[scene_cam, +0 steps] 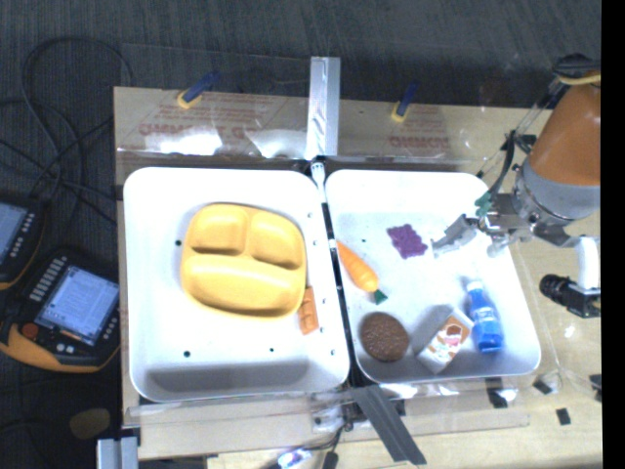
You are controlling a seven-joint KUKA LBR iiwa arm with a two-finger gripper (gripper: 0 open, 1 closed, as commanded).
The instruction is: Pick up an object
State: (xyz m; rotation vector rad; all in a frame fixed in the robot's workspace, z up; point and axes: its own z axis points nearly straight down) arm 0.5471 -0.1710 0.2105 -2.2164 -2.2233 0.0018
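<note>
- While the arm reached in from the right of the camera view, its gripper [471,234] hung over the upper right part of the right bin [430,186], with nothing visibly between its fingers; whether the jaws stood open or closed I cannot tell, as they were too small and foreshortened.
- Candidate objects lay loose in that bin, seemingly scattered so any could be taken from above: a purple piece [407,239] just left of the gripper, a blue bottle [482,323] below it, a small carton [445,340] touching or nearly touching the bottle, a brown disc [384,335] and a carrot [357,267] by the divider.
- By my judgement the purple piece was the likeliest target, being nearest.
- A yellow tray [244,259] sat upturned in the left bin [156,360], with an orange piece [309,311] wedged beside it.
- The grey wrist slanted down and leftward, the orange band [574,135] above it.
</note>
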